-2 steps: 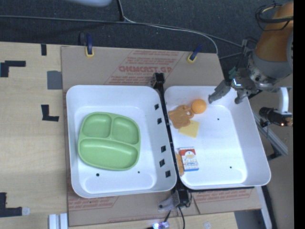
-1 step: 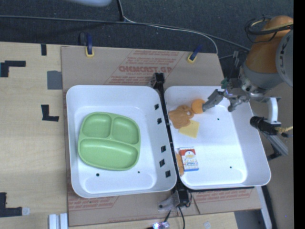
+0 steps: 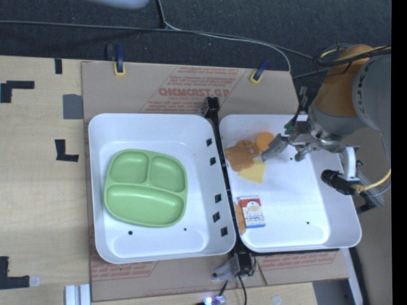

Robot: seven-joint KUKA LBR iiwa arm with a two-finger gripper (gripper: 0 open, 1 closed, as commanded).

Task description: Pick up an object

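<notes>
The arm entered from the right and its hand point(image 3: 275, 147) sat low over the upper part of the right bin point(image 3: 318, 234). The fingers pointed left, toward a cluster of items near the divider between the bins. Whether the fingers were spread or closed could not be determined from the view, and no item was visibly between them.

The cluster comprised a brown cookie-shaped piece point(image 3: 240, 155), a small orange round piece point(image 3: 263, 138) just behind it, and a yellow wedge point(image 3: 254, 173) touching the brown piece on its near side. All three lay immediately left of the fingertips; the orange piece was nearest. A small red-and-white carton point(image 3: 252, 211) lay apart, toward the near edge, its long axis running front to back.

The left bin point(image 3: 102, 132) held a green divided plate point(image 3: 145, 187).

Judgement: the grasp was not yet established; a short leftward, downward advance would be needed.
</notes>
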